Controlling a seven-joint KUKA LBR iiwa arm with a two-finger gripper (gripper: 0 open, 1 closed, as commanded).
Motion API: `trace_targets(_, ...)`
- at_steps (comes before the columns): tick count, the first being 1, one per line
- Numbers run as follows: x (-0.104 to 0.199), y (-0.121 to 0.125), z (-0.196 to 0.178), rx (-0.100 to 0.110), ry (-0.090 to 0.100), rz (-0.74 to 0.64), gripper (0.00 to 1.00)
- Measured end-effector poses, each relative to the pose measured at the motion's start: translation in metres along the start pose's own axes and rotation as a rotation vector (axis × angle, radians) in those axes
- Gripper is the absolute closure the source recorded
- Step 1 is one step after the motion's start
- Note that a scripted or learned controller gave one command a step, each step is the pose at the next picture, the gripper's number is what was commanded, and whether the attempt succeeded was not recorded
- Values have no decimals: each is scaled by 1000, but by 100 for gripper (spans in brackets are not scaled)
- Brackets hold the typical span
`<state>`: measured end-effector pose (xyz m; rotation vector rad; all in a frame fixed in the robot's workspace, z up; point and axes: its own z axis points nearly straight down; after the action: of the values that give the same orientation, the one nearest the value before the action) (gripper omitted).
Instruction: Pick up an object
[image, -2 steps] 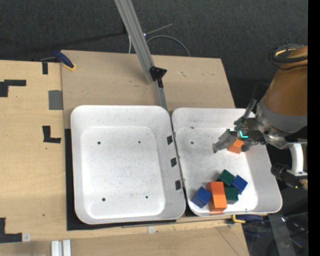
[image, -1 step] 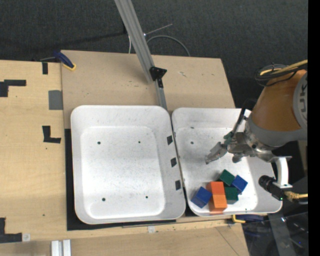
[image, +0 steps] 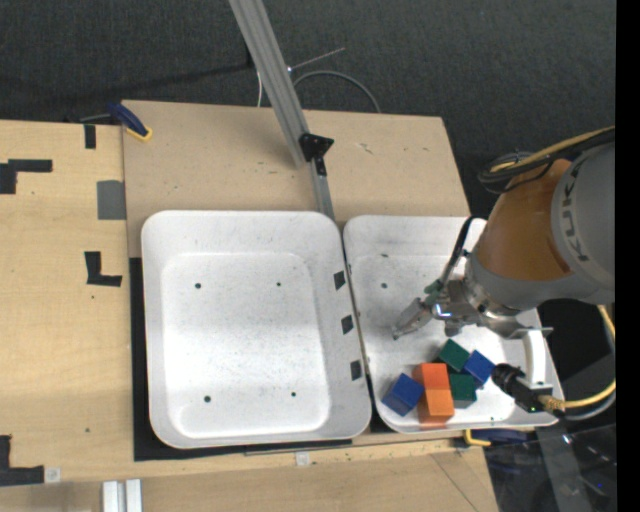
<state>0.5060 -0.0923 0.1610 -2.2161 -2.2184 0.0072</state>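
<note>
Several small blocks lie clustered in the front corner of the right bin (image: 400, 240): a blue block (image: 403, 393), an orange block (image: 436, 390), a green block (image: 455, 355), a darker green block (image: 464, 388) and a second blue block (image: 480, 367). My gripper (image: 412, 318) hangs over the middle of the right bin, just up and left of the cluster, and points toward the left. It stands apart from the blocks, and nothing shows in it. The grey and orange arm (image: 525, 250) covers the bin's right side.
The left bin (image: 240, 320) lies beside the right one, their rims meeting near the middle. A slanted metal pole (image: 285, 90) comes down to the bins' far edge. A black and yellow cable (image: 545, 400) runs by the right bin's front corner.
</note>
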Motion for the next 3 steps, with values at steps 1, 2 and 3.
trace_targets(1, 2, -2, 64, -3, 1, -1, 0)
trace_targets(2, 3, -2, 51, -3, 2, -2, 100)
trace_targets(3, 3, -3, -11, -12, -1, 0, 100)
